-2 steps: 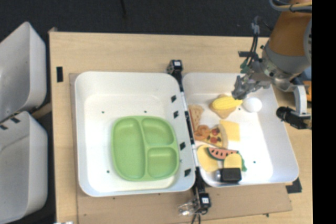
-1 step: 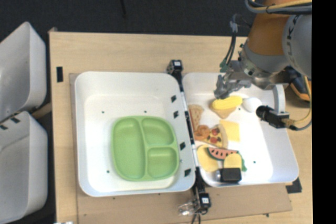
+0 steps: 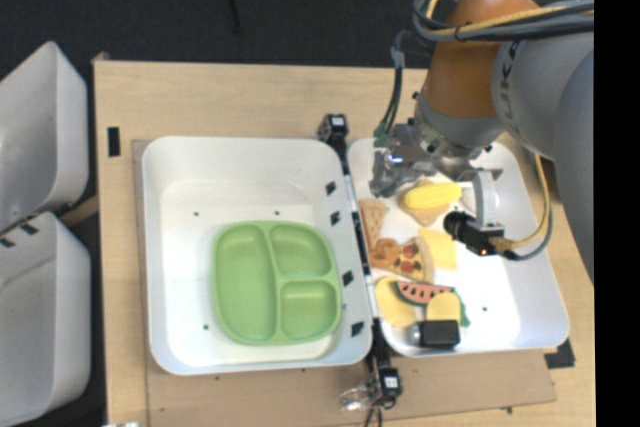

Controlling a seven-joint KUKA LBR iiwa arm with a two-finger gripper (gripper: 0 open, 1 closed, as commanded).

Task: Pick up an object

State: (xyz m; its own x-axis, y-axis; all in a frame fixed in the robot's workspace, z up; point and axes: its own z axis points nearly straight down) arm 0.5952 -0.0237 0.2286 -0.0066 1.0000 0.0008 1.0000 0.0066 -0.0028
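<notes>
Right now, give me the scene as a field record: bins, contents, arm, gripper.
left bin: holds a green divided plate
right bin: holds a pile of toy food
toy food: yellow piece, pizza slice, watermelon slice, small black block
arm: reaches in from the right, over the right bin
gripper: low over the far end of the pile, beside the yellow piece
finger state: cannot tell
held object: none visible

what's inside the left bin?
The left bin holds one green divided plate with three compartments, nothing visible in them. Whatever bin floor lies under the plate is covered. The toy food sits in the right bin, below the hand.
</notes>
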